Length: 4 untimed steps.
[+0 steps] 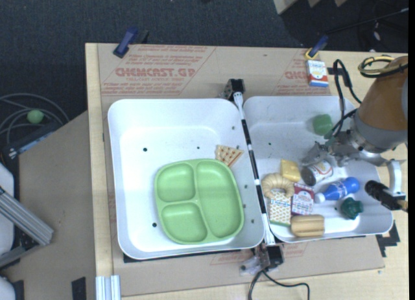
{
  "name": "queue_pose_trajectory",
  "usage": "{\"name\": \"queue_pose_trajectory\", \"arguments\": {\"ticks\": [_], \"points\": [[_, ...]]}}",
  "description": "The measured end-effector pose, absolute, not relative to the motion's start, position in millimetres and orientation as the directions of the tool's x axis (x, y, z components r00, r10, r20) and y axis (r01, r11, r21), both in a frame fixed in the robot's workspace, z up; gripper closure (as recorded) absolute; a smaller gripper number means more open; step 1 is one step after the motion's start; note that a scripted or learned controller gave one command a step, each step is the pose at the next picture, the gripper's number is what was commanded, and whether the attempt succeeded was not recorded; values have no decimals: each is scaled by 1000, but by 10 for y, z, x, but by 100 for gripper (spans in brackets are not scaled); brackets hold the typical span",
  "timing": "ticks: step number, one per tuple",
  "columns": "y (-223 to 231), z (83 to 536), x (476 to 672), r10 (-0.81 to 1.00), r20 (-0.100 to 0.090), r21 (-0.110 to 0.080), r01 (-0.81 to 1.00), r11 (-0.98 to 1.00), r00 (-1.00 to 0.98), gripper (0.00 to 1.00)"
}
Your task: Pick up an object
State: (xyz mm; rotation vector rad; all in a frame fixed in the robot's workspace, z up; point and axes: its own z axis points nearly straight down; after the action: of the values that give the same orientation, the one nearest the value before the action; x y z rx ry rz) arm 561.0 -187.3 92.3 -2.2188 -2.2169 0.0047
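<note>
White plastic makes up the two bins, which are seen side by side from above. In the left bin (pixel 130 162) one green tray (pixel 196 200) with three parts is laid, and one waffle cracker (pixel 227 155) rests just past it at one o'clock. In the right bin (pixel 279 117) a heap of small toys is found at the lower middle: one croissant (pixel 277 182), one yellow block (pixel 290 170), one small can (pixel 317 174), one blue bottle (pixel 338 189), one bread roll (pixel 307 225), one green ball (pixel 322 124) and one dark green lump (pixel 351 208). The gripper (pixel 322 154) is lowered over the can, at three o'clock from the yellow block. Whether anything is held cannot be told, for the tips are hidden.

The can is judged light, hard and a bit slippery. It could best be taken across its round sides, near the middle.
</note>
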Motion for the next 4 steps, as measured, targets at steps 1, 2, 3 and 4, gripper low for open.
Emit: {"name": "queue_pose_trajectory", "arguments": {"ticks": [1,2,3,4], "points": [[-2062,850,6549,1000,1,1,1000,1,-1,0],[-2067,961,6557,1000,-3,4,1000,3,-3,100],[-1138,840,6607,1000,2,-21,1000,-1,1,100],[-806,2058,5892,1000,0,3,1000,1,-1,100]]}}
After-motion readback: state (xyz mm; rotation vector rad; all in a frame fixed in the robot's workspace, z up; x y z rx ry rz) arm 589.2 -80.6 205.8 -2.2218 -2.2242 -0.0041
